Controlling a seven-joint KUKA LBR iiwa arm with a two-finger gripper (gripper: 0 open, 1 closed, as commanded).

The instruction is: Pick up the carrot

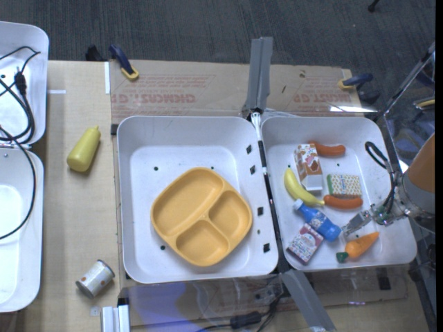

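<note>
The carrot [362,245], orange with a small green top, lies in the front right corner of the right bin [349,127]. It points up and to the right. My gripper [367,220] reaches in from the right edge and hangs just behind the carrot, close above it. The carrot rests on the bin floor and is not held.
The right bin also holds a banana [298,189], a blue bottle [319,222], a red and white carton [304,244], a brown carton [308,164], a green packet [344,184] and two sausages [342,201]. A yellow divided plate [201,216] lies in the left bin.
</note>
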